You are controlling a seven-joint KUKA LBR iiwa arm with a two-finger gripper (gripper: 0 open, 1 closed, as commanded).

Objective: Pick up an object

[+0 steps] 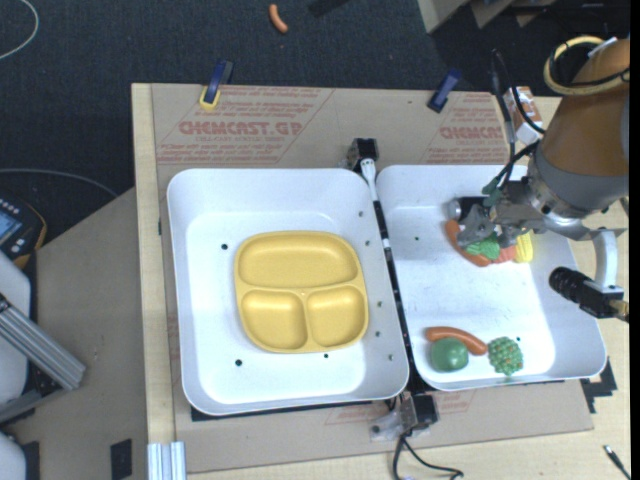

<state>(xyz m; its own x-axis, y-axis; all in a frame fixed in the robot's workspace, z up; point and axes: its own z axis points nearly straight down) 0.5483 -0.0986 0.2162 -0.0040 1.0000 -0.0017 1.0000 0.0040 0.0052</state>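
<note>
We see the grey two-finger gripper (492,230) over small orange-green toys (480,248) at the right white bin's (420,278) twelve o'clock; its opening we cannot tell.

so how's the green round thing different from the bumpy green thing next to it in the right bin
The smooth green ball-like piece has an even, glossy skin; the broccoli-like piece is knobbly and speckled with lighter flecks. The smooth piece touches an orange-red sausage shape lying along its top; the broccoli-like piece sits apart, nearer the right bin's front right corner. Both are green, similar in size, and rest along the bin's near edge.
</note>
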